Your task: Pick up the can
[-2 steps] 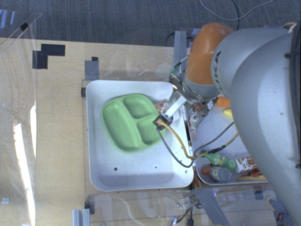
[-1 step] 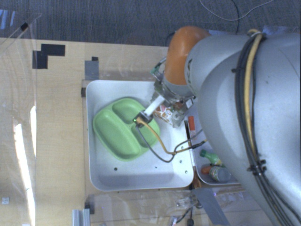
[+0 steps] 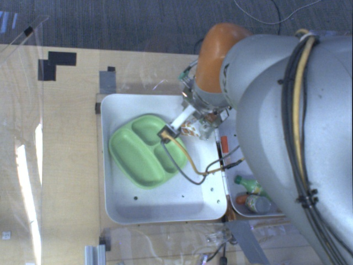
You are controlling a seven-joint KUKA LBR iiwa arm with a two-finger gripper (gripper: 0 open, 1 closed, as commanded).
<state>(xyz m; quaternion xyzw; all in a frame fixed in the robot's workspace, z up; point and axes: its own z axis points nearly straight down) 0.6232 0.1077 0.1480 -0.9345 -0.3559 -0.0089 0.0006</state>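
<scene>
Just right of the frame's centre, the claw hung over the upper right corner of the left bin. It was crowded in under the wrist, and I could not tell whether it stood apart or together. Tight against its lower left side sat a small brown-and-white thing that I took for the can, on the bin floor just off the upper right edge of the green tray. It was too blurred and too tucked under the claw to tell whether it was touched or gripped.

A pale bar slanted from the claw down to the left, ending in a small dark block over the tray's rim. From there a cable looped down across the bin and back towards the right.

The green tray, divided into compartments, lay tilted in the left half of that bin. Above the claw rose the orange band of the arm, whose grey bulk took up the whole right side of the frame and covered most of the right bin. In the bin's visible lower corner lay a green-capped bottle and, just beside it, a greyish container. Both bins rested on the pale wooden table.
</scene>
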